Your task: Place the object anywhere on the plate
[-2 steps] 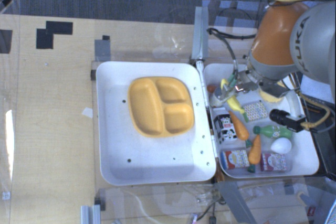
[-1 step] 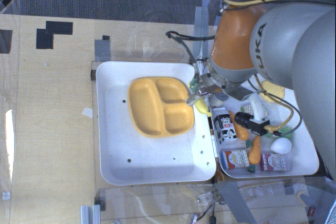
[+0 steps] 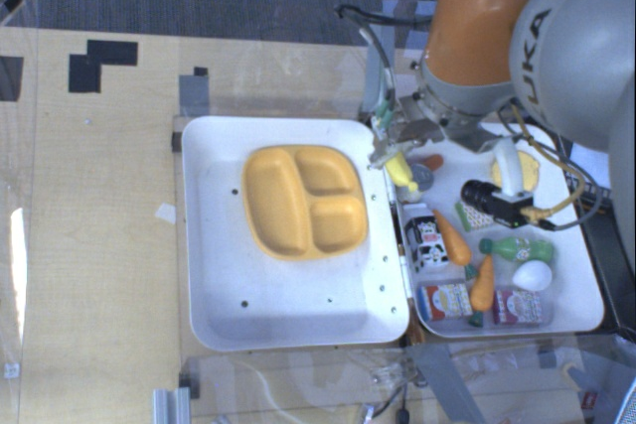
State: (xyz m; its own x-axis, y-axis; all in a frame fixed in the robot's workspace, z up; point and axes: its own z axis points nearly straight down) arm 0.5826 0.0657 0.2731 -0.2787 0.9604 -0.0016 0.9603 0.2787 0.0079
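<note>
Camera view: hand (image 3: 391,154) with yellow object (image 3: 400,173), beside yellow plate (image 3: 303,200).

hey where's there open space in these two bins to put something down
Left bin: bare white floor all around the yellow plate, widest along the near edge and left side; the plate's compartments are bare too. Right bin: crowded with carrots, cartons, an egg; the pincer hangs over its far-left corner.
</note>
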